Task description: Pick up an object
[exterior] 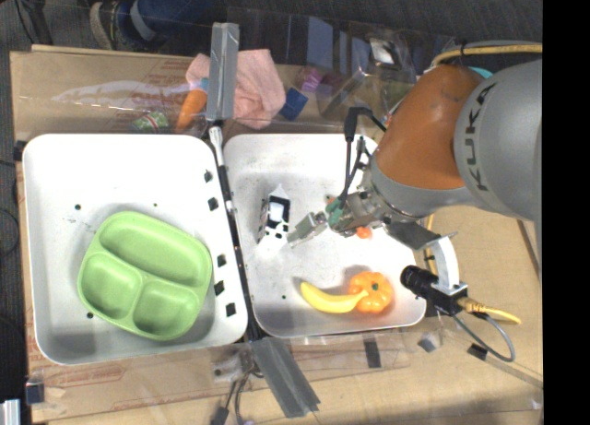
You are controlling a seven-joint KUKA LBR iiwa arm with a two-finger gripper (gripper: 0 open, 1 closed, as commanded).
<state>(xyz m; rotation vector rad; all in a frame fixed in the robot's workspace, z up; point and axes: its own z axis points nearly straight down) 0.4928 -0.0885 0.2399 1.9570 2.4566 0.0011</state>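
small black-and-white object (pixel 275 217) — boxy, flat in bin (pixel 304 160)

I'm seeing a glossy green plastic tray (pixel 145 274) lying in the smooth white left bin (pixel 55 174), with soft pink cloth (pixel 253 87) bunching beyond it.

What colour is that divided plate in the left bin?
Light green; the divided plate shows clearly in the overhead camera view.

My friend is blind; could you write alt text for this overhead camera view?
A grey-and-orange robot arm reaches its pincer into the right bin, near a small black-and-white object, banana and orange pepper; the left bin holds a green divided plate.
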